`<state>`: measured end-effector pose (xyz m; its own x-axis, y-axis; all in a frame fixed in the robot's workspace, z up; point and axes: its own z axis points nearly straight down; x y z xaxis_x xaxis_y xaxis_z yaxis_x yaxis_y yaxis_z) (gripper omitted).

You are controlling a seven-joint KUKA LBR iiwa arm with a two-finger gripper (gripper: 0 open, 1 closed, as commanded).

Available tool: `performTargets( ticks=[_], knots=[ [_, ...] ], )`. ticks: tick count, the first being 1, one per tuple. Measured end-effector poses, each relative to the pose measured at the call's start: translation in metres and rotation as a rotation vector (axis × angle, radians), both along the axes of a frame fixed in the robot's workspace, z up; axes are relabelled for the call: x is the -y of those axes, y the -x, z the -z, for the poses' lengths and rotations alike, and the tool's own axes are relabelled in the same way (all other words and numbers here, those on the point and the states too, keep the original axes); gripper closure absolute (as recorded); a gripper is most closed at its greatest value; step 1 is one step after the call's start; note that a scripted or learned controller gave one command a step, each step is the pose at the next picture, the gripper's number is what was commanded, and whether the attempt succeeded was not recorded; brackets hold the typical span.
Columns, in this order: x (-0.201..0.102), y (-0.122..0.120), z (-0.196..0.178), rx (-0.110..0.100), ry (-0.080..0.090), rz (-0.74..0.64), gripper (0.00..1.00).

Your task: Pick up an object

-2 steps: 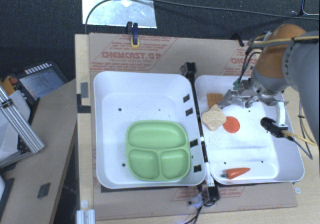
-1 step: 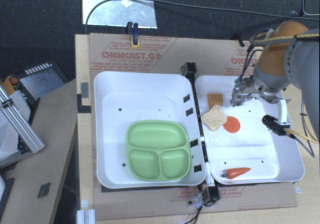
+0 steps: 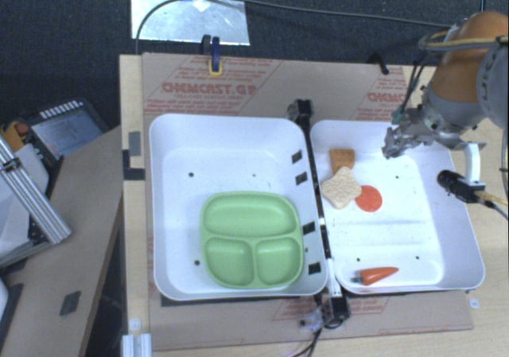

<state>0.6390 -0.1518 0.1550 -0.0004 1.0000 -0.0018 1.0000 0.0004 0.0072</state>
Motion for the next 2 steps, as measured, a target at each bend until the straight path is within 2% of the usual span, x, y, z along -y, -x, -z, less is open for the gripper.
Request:
performTargets(
  ticks=[2],
  knots=[
    [0.002,-0.007,-0.083,-0.001,-0.001,-0.004,1.00]
  ],
)
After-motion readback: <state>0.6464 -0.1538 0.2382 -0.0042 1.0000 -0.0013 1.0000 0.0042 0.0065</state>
